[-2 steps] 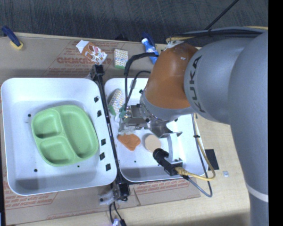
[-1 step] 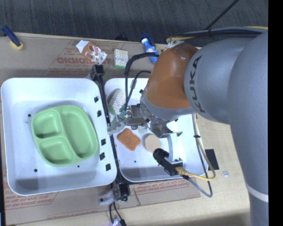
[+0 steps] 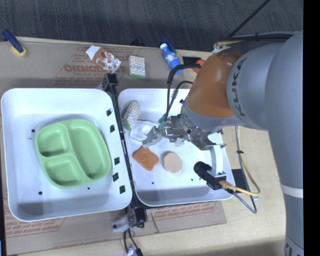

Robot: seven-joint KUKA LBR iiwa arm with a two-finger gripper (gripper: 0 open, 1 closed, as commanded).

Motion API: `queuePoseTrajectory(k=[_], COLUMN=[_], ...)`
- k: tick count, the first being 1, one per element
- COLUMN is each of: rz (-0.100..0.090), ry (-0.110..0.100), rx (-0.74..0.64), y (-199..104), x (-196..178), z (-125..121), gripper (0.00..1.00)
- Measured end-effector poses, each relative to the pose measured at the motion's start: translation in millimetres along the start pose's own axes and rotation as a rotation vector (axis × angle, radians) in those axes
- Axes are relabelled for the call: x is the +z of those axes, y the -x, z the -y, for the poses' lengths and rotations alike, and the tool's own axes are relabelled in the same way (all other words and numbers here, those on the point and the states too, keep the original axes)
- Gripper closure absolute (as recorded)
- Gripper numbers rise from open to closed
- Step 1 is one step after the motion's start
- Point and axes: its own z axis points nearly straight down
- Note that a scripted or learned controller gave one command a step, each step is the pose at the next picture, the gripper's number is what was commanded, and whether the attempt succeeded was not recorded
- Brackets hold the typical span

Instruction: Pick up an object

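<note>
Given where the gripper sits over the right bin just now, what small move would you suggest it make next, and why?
Probably a short, straight descent. The gripper hangs over the right bin, beside a white crumpled item, with the orange piece and the tan round piece lying apart just below it in the image. Nothing shows between its fingers, so lowering onto the white item seems the nearest try.

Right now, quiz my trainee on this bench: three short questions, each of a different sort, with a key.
1. True or false: the green divided plate lies in the left bin.
2. Which lies nearer the tool: A) orange piece B) blue clip?
3. Fill in: beside the orange piece lies a round ___ disc.

Key: 1 true; 2 A; 3 tan.
</note>
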Motion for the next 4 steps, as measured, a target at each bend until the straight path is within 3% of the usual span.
queuePoseTrajectory(k=[1, 2, 3, 4], rz=[-0.001, 0.0, -0.001, -0.002], ry=[-0.001, 0.002, -0.001, 0.003], rx=[-0.001, 0.001, -0.007, 0.002], y=[3, 79, 78, 70], x=[0, 99, 89, 2], z=[48, 10, 10, 29], gripper=[0.0, 0.0, 1.0, 1.0])
